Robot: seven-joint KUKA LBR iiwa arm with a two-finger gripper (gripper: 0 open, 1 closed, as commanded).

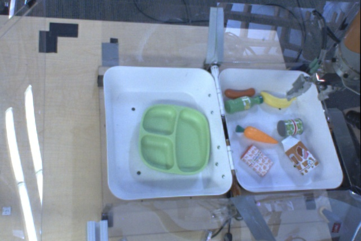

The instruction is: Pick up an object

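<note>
We look down on a pale wooden tabletop that carries two shallow white bins side by side. The left bin holds a light green divided plate with three compartments, lying flat near the middle of the bin. The right bin holds the small objects to pick from: a red-brown sausage near the far left corner, a green bottle lying on its side just beside it, and a yellow banana to the bottle's right. Nearer the middle lie an orange carrot and a small can on its side (its label shows green and white). Toward the near edge we see a red patterned carton and a brown and white box, a little apart from each other. The gripper reaches in from the right, over the far right part of the right bin, close to the banana's right end. We cannot tell whether the fingers are spread or pressed together, and we see nothing held between them.
</note>
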